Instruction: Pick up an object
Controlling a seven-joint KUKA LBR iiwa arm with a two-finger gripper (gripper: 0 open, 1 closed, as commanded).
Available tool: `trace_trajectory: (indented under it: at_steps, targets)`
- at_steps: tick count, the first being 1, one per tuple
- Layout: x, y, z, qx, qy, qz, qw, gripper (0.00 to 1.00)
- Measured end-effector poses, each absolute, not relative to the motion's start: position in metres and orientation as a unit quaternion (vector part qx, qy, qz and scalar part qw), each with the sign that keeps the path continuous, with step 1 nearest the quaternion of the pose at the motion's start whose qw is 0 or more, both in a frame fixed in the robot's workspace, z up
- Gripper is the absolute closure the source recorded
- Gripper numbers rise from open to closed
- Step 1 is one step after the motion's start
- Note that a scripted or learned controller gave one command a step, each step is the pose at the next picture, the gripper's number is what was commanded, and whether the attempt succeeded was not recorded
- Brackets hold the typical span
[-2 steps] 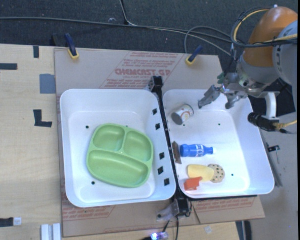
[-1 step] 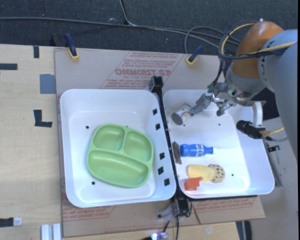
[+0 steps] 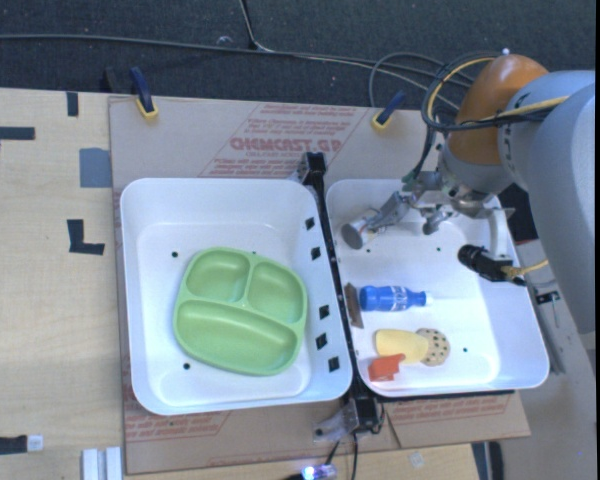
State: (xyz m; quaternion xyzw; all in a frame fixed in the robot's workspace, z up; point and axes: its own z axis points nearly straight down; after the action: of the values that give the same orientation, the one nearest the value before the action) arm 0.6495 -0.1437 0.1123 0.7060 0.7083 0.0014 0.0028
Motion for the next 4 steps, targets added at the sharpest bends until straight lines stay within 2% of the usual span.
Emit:
trace_trajectory:
  at_steps: [1,2,3,4]
  targets:
    - [0.651,-0.142,0.107,0.705,0.709,0.0021,0.0,0.0]
    - [0.648,-0.14,0.116,0.704,0.71,-0.0028,-0.011,1.0]
    - [0.655,-0.142,0.162,0.706,0.708,0.0009,0.002,1.0]
    - [0.664,-0.147,0.211,0.706,0.708,0.001,0.002,1.0]
